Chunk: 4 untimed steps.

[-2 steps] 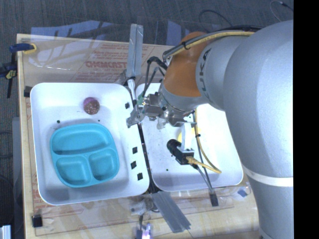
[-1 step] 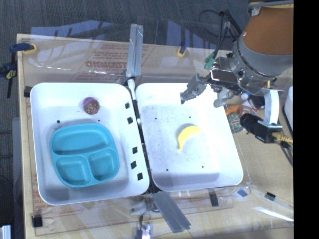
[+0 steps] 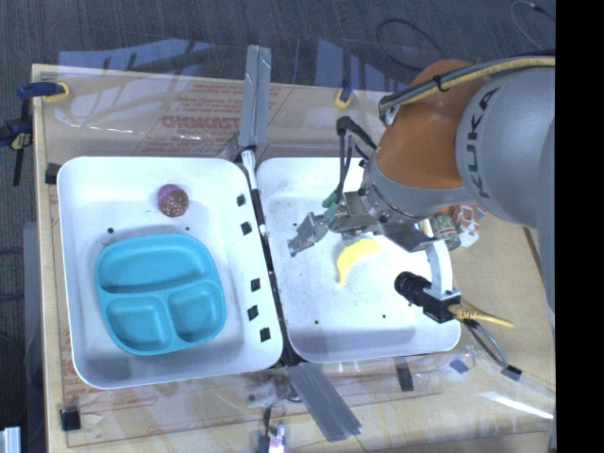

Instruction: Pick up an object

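A small yellow banana (image 3: pixel 354 257) lies in the middle of the right bin (image 3: pixel 321 333). My gripper (image 3: pixel 301 235) hangs over that bin's left part, to the left of the banana and apart from it. Its two grey fingers point left, stand open, and have nothing between them. The arm's orange band and grey body cover the bin's upper right part. In the left bin (image 3: pixel 75 253), a blue divided tray (image 3: pixel 160 291) lies flat, and a small purple ball (image 3: pixel 173 199) rests behind it.
A colourful object (image 3: pixel 457 225) peeks out from under the arm at the right bin's right wall. A black fitting (image 3: pixel 420 293) on the arm hangs over the bin's lower right. The black-marked divider (image 3: pixel 257 262) separates the bins.
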Motion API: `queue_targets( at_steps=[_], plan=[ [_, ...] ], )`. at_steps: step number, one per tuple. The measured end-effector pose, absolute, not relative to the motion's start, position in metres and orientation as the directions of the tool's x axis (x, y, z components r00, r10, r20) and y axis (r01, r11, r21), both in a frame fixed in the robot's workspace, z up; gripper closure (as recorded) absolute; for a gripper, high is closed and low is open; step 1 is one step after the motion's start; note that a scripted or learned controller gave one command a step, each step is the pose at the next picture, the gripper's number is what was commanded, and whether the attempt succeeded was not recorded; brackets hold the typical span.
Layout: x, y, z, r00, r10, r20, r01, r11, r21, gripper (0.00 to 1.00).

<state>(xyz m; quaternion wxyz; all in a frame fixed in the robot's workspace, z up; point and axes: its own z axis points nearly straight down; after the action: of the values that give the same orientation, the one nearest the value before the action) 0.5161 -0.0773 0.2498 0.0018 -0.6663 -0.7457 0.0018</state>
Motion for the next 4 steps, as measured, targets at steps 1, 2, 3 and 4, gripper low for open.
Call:
queue_targets(
  at_steps=[1,2,3,4],
  plan=[
    [0.496,-0.113,0.092,0.020,1.000,-0.015,1.000,-0.020,0.003,0.00],
    [0.532,-0.122,0.092,-0.009,1.000,0.001,1.000,0.009,-0.002,0.00],
    [0.476,-0.122,0.092,0.019,1.000,-0.001,1.000,-0.019,-0.002,0.00],
    [0.555,-0.121,0.305,0.032,1.000,0.001,1.000,-0.032,-0.001,0.00]
  ],
)
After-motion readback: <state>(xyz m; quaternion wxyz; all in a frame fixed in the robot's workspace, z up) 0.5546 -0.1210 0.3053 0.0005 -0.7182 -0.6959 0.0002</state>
